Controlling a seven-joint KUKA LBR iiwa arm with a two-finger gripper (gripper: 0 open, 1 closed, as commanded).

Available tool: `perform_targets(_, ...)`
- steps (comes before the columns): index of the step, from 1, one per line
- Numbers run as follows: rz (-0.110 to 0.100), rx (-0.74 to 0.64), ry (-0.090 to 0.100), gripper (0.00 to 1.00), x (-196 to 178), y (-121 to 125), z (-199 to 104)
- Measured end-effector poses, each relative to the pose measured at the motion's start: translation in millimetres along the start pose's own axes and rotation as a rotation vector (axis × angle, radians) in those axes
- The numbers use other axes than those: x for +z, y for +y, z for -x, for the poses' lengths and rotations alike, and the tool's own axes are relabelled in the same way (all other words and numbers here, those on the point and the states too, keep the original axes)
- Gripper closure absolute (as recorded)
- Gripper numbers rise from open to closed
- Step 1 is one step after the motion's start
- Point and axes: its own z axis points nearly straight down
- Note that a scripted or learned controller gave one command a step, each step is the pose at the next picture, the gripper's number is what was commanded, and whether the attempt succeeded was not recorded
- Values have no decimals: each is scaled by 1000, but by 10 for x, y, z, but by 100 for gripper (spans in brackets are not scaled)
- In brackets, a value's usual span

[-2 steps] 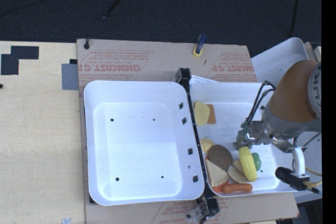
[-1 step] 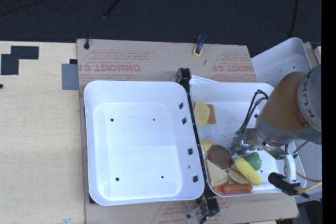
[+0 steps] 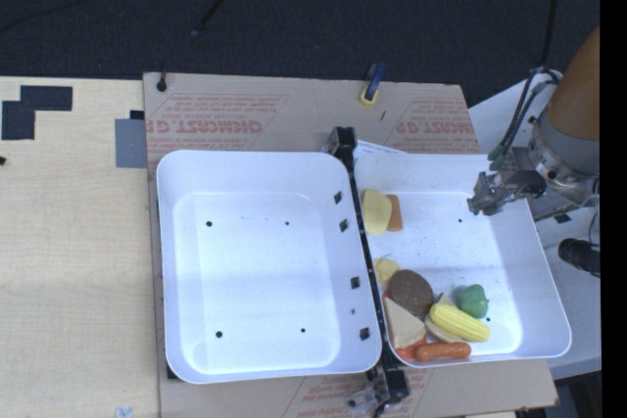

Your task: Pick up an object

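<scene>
Hovering over the right bin, gripper state too blurry to tell. Nothing picked yet. Next: go down onto the corn and grab.

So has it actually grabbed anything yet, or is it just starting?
Nothing looks picked up yet. The gripper is over the right bin's upper right part, with no item seen between its fingers. The corn cob, green pepper and carrot lie in the bin. Reaching, gripping and lifting remain.
</scene>
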Motion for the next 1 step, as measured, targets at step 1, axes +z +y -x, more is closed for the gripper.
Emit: perform_targets(1, -2, 0, 2, 100, -1284, -45, -230)
